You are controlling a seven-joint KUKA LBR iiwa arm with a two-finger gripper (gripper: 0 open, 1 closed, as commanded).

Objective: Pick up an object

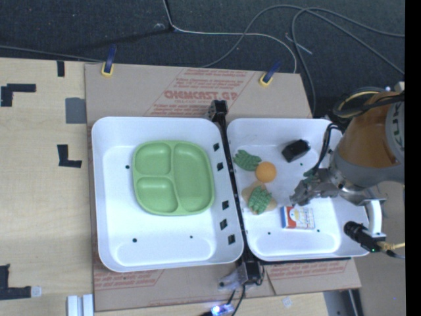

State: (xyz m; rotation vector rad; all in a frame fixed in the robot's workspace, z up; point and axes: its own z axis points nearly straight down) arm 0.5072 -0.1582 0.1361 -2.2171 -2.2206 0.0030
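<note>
Orange ball (266,172): small, round, beside green toys (254,180).

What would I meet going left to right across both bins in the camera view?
Green divided plate → green leafy toy → orange ball → black block → gripper, above the small card.

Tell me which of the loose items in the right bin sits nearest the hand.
The small white, blue and red packet, lying flat just below the hand. The black block, orange ball and two green pieces sit farther off, up or left.
</note>
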